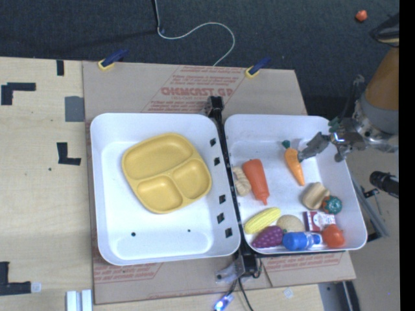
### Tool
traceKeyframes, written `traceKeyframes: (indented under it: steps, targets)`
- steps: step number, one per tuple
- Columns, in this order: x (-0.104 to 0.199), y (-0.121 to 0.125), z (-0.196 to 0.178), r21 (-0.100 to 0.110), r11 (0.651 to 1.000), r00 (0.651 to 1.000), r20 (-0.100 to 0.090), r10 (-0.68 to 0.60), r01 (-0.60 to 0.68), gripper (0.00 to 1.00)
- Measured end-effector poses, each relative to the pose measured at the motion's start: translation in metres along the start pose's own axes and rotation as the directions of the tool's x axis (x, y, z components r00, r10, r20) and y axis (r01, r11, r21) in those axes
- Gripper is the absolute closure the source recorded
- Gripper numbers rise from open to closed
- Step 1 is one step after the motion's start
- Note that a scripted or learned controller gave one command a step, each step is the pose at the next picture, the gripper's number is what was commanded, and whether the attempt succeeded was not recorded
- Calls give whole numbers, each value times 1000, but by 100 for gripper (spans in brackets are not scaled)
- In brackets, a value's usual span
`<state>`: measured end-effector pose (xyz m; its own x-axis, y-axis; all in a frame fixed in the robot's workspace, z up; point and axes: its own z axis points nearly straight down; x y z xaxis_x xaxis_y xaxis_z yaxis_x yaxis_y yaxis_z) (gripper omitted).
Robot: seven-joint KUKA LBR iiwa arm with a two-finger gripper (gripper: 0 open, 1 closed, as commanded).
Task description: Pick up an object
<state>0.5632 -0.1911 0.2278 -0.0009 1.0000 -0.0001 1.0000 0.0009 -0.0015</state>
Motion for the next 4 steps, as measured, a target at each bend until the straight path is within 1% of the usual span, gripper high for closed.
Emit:
traceKeyframes:
  steps: [1,2,4]
  targets:
    - [21,13,145,11,1000,1000,-4,-2,2,0]
    - [20,15,126,1,1000,1000,-1,-1,1,100]
    - [20,15,108,4,1000,1000,-1,-2,2,100]
